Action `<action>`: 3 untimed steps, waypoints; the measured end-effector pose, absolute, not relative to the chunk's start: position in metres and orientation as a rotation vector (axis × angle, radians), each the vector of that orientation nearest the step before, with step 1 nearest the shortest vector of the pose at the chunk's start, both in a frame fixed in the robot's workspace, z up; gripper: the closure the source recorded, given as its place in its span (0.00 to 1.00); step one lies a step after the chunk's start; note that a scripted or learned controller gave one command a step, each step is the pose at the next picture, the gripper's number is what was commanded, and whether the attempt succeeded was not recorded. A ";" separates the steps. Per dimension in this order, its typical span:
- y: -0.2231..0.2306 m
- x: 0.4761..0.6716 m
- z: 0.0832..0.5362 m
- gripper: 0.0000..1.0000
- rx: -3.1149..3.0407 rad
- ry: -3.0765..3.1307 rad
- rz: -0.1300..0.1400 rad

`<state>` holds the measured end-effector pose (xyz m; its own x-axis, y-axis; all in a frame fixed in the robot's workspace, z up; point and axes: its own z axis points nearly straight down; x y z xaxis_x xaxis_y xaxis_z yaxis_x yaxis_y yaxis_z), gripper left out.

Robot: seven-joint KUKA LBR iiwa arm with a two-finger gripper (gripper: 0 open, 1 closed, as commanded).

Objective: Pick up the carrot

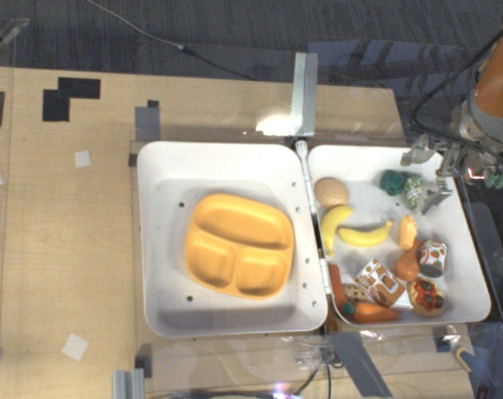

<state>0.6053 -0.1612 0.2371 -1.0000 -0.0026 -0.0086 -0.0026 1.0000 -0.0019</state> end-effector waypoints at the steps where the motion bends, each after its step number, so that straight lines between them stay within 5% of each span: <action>1: -0.195 0.635 0.103 0.00 -0.022 3.124 -0.004; 2: -0.195 0.634 0.101 0.00 -0.022 3.128 -0.003; 3: -0.194 0.638 0.115 1.00 -0.031 3.115 -0.007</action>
<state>0.6377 -0.1938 0.1154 -0.9995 -0.0199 -0.0261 -0.0198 0.9998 -0.0049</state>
